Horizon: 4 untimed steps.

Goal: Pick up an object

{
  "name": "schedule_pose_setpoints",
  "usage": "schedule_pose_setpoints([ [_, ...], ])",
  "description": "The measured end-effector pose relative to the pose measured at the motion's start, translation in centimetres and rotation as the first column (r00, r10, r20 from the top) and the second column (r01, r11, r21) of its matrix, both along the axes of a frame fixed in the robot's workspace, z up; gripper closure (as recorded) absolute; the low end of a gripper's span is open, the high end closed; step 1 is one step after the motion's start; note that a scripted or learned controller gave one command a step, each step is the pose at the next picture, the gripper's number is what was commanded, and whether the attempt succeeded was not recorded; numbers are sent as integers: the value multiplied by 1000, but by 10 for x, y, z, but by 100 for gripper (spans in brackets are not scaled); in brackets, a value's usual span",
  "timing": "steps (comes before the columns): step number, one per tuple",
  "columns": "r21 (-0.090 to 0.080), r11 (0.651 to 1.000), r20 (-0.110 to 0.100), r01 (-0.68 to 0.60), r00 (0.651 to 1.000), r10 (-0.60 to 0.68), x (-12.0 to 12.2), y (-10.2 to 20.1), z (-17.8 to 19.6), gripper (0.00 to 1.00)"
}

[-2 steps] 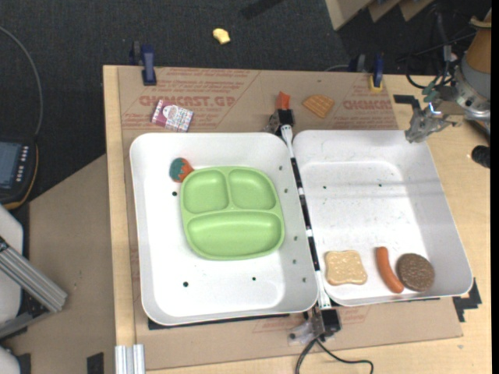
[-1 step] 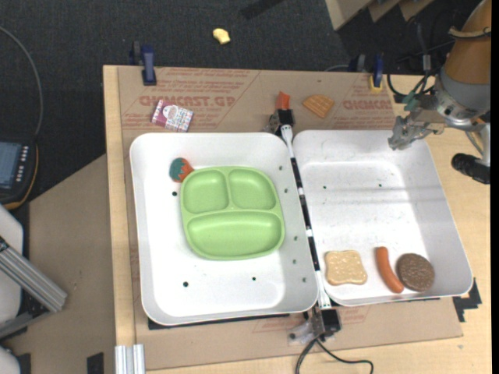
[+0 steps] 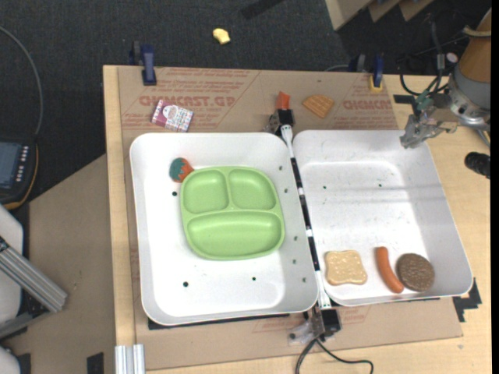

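The right bin (image 3: 374, 162) holds a slice of toast (image 3: 345, 268), a red sausage (image 3: 387, 269) and a brown round patty (image 3: 415, 271), all along its near edge. In the left bin (image 3: 156, 232) lies a green divided plate (image 3: 231, 212), with a small red and teal item (image 3: 181, 169) by its far left corner. My gripper (image 3: 414, 133) hangs at the far right corner of the right bin, above its rim, far from the food items. Nothing shows between its fingers.
On the cardboard behind the bins lie a cracker (image 3: 317, 105), a small pink packet (image 3: 172, 115) and an orange-tipped clamp (image 3: 282, 109). Blue clamps (image 3: 146, 61) hold the board's back edge. A yellow scrap (image 3: 221, 35) lies on the dark floor.
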<state>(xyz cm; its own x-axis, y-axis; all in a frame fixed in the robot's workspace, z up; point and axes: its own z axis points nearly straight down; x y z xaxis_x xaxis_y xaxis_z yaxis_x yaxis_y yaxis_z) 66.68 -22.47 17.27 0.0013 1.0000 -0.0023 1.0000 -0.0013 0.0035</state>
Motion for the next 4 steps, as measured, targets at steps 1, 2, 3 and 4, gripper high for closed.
schedule_pose_setpoints([
  [1,0,1000,2,0,1000,0,-14,2,40,100],
  [2,4,1000,-9,-3,1000,3,-1,16,-44,100],
  [3,-1,1000,4,-1,1000,1,1,0,8,100],
  [4,2,1000,-3,-2,1000,2,-1,14,11,100],
])
